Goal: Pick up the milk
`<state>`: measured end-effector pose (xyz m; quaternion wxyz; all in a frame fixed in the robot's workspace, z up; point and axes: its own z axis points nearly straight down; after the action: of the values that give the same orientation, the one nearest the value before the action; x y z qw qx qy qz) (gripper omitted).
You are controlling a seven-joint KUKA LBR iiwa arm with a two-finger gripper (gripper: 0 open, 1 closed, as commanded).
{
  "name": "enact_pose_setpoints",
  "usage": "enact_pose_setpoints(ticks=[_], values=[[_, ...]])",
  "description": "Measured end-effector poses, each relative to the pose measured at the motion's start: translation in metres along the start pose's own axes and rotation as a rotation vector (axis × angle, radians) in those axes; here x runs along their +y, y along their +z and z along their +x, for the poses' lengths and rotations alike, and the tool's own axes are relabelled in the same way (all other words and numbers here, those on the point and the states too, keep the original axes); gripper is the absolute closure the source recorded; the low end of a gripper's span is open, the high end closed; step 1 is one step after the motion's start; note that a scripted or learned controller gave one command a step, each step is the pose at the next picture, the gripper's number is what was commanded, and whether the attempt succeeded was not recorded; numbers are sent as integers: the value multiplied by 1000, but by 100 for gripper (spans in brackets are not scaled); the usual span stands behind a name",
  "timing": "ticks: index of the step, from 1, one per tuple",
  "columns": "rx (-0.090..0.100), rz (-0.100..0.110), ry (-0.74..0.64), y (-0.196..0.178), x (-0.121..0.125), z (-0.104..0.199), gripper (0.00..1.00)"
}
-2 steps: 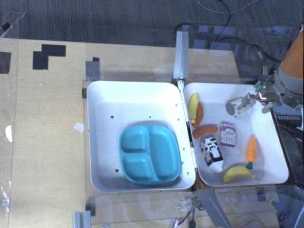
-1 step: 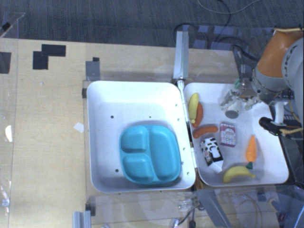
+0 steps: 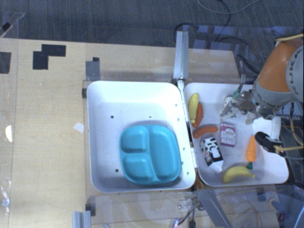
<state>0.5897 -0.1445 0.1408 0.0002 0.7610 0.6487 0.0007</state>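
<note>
Gripper (image 3: pixel 236 106) over right bin (image 3: pixel 280 177), upper part, fingers look spread, nothing between them. Milk (image 3: pixel 211 150), cow-print carton, lies in same bin, lower left, well apart from gripper. Judged light, stiff-walled, smooth, may crush slightly; best taken across narrow sides. Sausage (image 3: pixel 205 130) just above it, pink carton (image 3: pixel 228 134) just right, banana (image 3: pixel 238 173) below right; crowding could block fingers. Carrot (image 3: pixel 251 149) farther right.
</note>
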Motion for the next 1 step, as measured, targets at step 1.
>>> enact_pose_setpoints(ticks=[1], values=[[1, -1, -2, -9, 1, 1, 100]])
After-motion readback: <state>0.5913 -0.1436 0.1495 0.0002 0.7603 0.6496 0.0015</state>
